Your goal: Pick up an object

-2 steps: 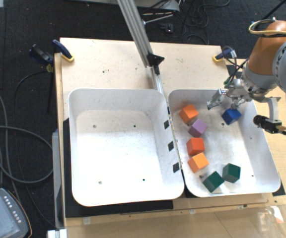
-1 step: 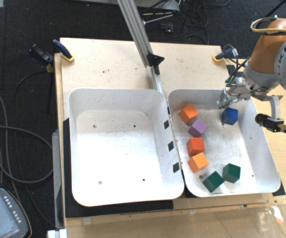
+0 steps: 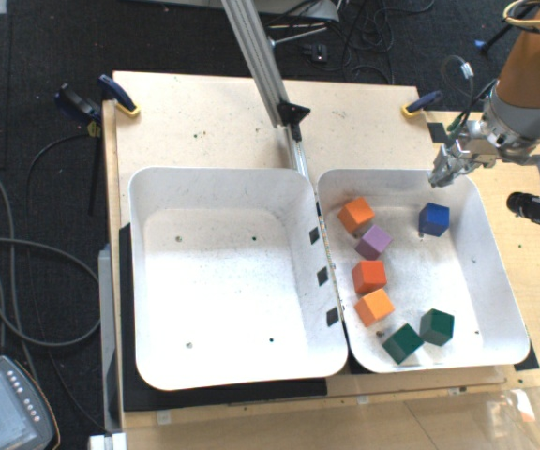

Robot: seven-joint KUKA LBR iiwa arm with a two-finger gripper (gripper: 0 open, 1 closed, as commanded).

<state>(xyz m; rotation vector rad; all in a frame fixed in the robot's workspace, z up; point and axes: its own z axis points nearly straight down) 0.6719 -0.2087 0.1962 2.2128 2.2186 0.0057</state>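
Above right bin (image 3: 495, 279) far corner: gripper (image 3: 442, 174), finger state unclear; blue cube (image 3: 433, 219) just below.

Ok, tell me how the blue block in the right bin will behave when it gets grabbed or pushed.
The blue block looks like a small solid cube, so it is probably stiff and light. Its flat faces suggest that it would slide or tip rather than roll. It sits apart from the other blocks near the right bin wall, so the claw should have room around it, though a push may jam it there.

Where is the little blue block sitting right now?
The blue block lies in the right bin, near its upper right corner. The purple block is to its left, and the pincer is just above it in the camera view.
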